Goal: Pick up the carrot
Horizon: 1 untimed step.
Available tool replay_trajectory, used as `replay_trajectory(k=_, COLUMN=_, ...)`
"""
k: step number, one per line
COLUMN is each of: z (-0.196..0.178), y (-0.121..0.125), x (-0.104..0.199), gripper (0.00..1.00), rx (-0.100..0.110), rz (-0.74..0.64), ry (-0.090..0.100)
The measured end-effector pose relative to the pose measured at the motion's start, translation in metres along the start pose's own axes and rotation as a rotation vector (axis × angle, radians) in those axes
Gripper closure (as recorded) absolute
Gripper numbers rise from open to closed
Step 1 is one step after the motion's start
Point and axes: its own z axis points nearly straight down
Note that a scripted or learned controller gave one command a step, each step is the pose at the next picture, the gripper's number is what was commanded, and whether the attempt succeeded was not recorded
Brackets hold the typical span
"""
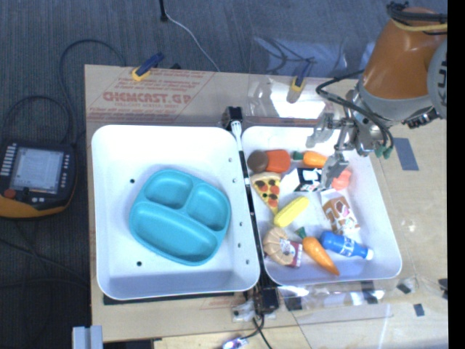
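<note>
Orange carrot (320, 255) low in the right bin (386, 233), well apart from the gripper (336, 167), grip state indiscernible.

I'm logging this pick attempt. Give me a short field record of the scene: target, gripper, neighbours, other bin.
target: carrot, lying in the right bin, near its front edge
gripper: gripper over the right bin's rear part, apart from the carrot
carrot neighbours: blue bottle on its right, round cookie-like toy on its left
left bin: holds a blue divided plate
</note>
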Motion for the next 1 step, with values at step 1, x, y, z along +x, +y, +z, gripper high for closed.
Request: replay_trajectory(k=1, z=0.0920, y=-0.0083, x=-0.0089, gripper=0.00, rx=-0.002, rz=-0.028, ry=0.010)
